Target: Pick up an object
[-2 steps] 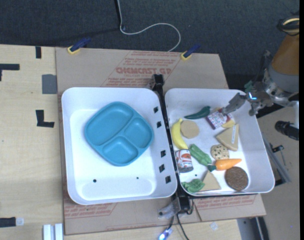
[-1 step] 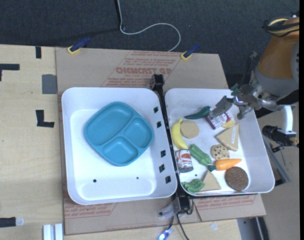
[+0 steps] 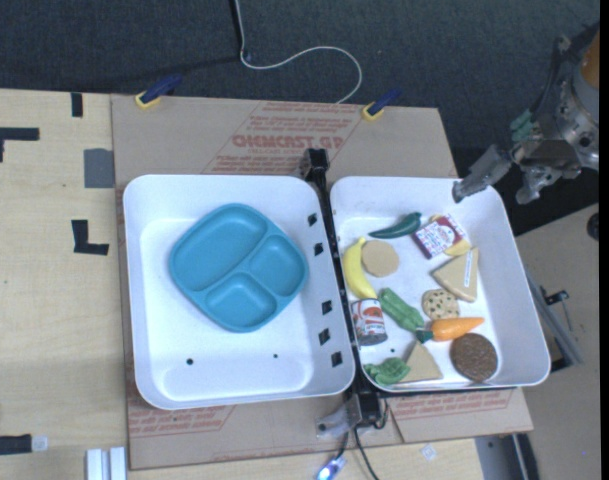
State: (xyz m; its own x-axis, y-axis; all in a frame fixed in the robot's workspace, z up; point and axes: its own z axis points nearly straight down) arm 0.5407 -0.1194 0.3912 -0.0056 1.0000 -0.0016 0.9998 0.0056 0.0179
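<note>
The right bin [image 3: 520, 268] holds several toy foods: a banana [image 3: 355, 268], a tan round biscuit [image 3: 380, 259], a green pepper [image 3: 395, 227], a red packet [image 3: 436, 236], a cheese wedge [image 3: 460, 274], a carrot [image 3: 454, 328], a small can [image 3: 370, 321] and a brown patty [image 3: 474, 356]. My gripper [image 3: 496, 186] hangs over the bin's far right corner, above and to the right of the red packet. Its fingers stand apart, open, with nothing between them.
A blue divided plate [image 3: 239, 266] lies in the left bin [image 3: 144, 268]. Both bins rest on a cardboard sheet [image 3: 274, 138] on the wooden bench. A white cable [image 3: 284, 63] loops across the dark area at the back.
</note>
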